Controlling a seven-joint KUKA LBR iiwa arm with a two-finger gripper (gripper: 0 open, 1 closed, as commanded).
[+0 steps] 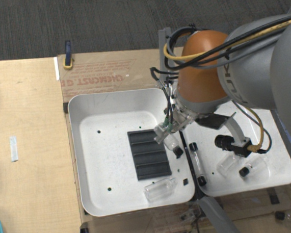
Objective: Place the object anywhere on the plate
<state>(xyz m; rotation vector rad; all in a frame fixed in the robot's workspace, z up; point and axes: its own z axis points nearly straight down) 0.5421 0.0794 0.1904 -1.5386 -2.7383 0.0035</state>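
I'm seeing gripper (169, 137) hanging over black ridged plate's (149, 154) right edge, grip unreadable; one clear cup (159, 189) lying beside near rim.

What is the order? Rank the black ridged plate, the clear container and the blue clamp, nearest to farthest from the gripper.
1. The black ridged plate, just left of the gripper, in the left bin.
2. The clear container, near that bin's bottom edge.
3. The blue clamp, beyond the bin, upper left.
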